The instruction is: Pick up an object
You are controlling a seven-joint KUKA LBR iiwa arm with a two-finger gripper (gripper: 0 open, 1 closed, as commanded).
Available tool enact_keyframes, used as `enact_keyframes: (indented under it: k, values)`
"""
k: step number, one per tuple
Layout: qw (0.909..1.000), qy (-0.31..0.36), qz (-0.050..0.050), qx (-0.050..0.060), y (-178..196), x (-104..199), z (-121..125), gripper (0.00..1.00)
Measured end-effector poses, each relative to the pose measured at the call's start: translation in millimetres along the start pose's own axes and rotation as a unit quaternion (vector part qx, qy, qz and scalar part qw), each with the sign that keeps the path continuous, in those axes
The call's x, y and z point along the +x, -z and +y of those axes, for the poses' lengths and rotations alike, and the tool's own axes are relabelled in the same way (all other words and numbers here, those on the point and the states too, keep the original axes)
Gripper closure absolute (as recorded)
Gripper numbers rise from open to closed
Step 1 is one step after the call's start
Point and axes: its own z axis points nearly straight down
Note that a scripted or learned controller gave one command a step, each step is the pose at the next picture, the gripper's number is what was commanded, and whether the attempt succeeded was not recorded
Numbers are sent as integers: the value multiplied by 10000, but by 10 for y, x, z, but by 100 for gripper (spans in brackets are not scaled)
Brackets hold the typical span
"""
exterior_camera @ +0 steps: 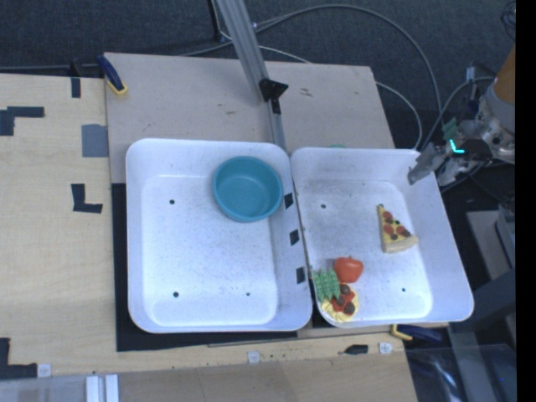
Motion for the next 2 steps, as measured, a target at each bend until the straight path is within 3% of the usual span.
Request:
enact_keyframes:
  k: [1,2]
  values:
    - [10000,0,0,0,0,0,0,0]
    - [10000,2,5,21,-485,73,-70,0]
